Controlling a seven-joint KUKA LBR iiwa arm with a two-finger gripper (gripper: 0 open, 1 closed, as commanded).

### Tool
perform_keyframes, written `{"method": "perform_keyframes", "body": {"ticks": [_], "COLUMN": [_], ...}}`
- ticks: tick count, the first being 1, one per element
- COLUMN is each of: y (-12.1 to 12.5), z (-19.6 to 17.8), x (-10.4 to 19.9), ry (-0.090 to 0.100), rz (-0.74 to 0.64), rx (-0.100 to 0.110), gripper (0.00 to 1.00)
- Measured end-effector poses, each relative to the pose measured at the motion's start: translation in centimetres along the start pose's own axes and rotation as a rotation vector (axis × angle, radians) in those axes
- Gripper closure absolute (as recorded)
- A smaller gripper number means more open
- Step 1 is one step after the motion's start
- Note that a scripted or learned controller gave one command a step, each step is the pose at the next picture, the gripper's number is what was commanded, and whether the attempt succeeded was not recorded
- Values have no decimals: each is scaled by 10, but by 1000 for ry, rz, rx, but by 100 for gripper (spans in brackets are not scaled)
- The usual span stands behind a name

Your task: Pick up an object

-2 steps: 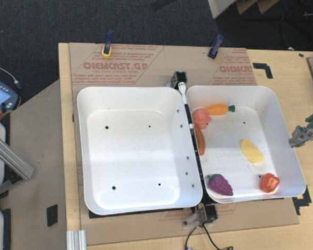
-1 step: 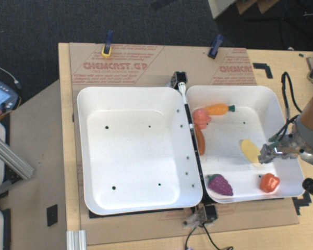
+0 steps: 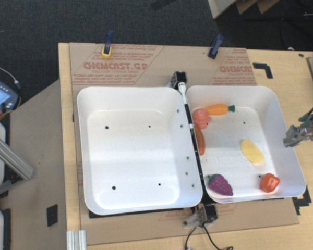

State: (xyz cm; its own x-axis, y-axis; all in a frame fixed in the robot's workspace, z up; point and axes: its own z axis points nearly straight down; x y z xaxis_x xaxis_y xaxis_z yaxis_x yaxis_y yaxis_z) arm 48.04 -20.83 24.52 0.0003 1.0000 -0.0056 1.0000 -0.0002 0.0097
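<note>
Bench: we note a cardboard sheet (image 3: pixel 146 61) printed CHEMCAST, clamped, dark carpet beyond.
Bins: we count two; left bin (image 3: pixel 135 150), right bin (image 3: pixel 271 103).
Right bin contents: one carrot (image 3: pixel 217 109), one peach-coloured fruit (image 3: pixel 201 117), one lemon (image 3: pixel 252 151), one grape bunch (image 3: pixel 220 184), one red pepper (image 3: pixel 269 182).
Gripper (image 3: pixel 297 134): at the right bin's right rim; we cannot tell its state.

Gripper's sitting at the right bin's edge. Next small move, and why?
Probably shift the gripper leftward over the right bin, toward the yellow piece. It sits at the bin's right rim with nothing between its parts, and the yellow piece is the nearest item, lying apart from the red pepper and purple grapes.
</note>
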Motion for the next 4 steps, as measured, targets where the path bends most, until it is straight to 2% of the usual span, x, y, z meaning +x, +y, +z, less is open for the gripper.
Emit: {"method": "perform_keyframes", "body": {"ticks": [1,2,3,4], "y": [-4,-1,-2,130], "z": [149,57,164,53], "x": [32,4,91,130], "ry": [11,0,5,3], "rz": [-1,1,-6,-11], "rx": [19,2,8,-11], "gripper": [100,100,100,100]}}
